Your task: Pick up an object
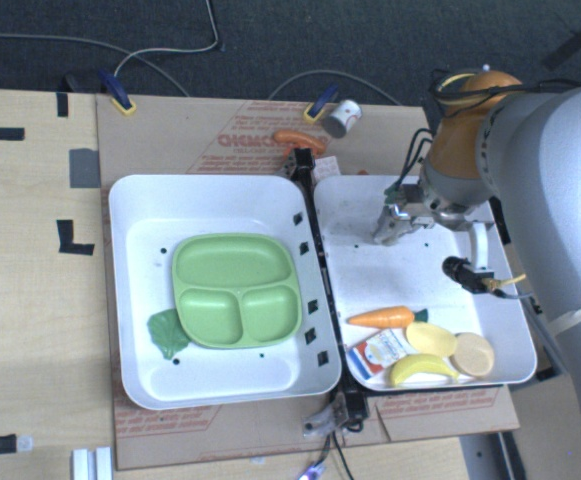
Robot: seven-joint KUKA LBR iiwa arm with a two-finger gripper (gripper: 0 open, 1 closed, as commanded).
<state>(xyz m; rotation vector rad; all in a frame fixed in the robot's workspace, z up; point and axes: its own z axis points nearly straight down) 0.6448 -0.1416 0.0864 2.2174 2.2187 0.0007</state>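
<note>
In the right bin (355,268), several toy foods lie along the near edge: an orange carrot (380,318), a yellow banana (420,370), a pale yellow round piece (431,341), a tan round piece (473,354) and a small red and white packet (378,351). My gripper (398,220) hangs over the far part of that bin, well behind the foods. Nothing shows between its fingers. The grey arm with its orange band (470,133) reaches in from the right.
The left bin (135,298) holds a green divided plate (237,289) and a green leafy piece (168,332) at the plate's left. An orange item (300,139) and a grey cylinder (341,118) lie on the cardboard behind the bins.
</note>
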